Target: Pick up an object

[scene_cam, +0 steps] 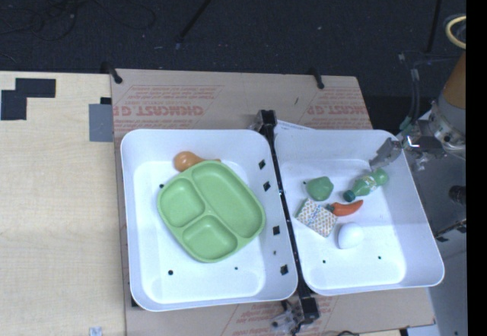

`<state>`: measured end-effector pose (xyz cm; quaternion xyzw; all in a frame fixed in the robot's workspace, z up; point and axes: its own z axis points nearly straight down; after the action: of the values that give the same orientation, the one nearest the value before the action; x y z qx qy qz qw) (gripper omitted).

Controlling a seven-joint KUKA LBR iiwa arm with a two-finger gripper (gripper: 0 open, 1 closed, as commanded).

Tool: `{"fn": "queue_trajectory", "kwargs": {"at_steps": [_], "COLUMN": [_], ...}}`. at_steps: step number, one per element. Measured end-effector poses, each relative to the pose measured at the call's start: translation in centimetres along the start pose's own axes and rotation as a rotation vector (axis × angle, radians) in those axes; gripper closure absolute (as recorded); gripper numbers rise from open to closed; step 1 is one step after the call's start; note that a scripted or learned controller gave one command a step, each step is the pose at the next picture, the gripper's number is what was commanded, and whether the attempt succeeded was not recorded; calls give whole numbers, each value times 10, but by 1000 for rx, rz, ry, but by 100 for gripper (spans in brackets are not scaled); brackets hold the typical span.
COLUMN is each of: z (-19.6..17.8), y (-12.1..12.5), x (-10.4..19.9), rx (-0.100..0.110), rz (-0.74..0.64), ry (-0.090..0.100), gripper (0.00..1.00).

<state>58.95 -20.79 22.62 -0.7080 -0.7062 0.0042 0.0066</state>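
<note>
**Q:** How was the arm (445, 118) posed?

**A:** It reached in from the right edge of the frame, mostly cut off there, with a patch of orange showing at upper right. Its wrist hung over the upper right corner of the right bin (426, 251), and the gripper (388, 150) slanted down toward the lower left.

**Q:** Was the gripper released or clenched?

**A:** That could not be told; it was small and blurred. Nothing could be seen held in it. It sat just above a green bottle-shaped toy (367, 185); whether they touched was unclear.

**Q:** Where were the objects?

**A:** Clustered at the right bin's centre: a green lump (319, 188) to the left of the bottle, a red-orange pepper (348, 207) below it, a patterned packet (316, 218) beside the pepper, and a white egg-shaped piece (349, 236) lowest. In the left bin (144, 266) a green divided plate (211, 210) partly hid an orange item (186, 160) at its upper left.
</note>
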Motion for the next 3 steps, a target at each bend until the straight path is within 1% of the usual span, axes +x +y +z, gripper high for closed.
{"fn": "queue_trajectory", "kwargs": {"at_steps": [1,2,3], "z": [-8,35,81], "y": [2,2,-5], "x": [0,-1,-2], "rx": [-13,-10,-8], "rz": [-3,-3,-2], "ry": [-3,-2,-1], "gripper": [0,0,0]}}
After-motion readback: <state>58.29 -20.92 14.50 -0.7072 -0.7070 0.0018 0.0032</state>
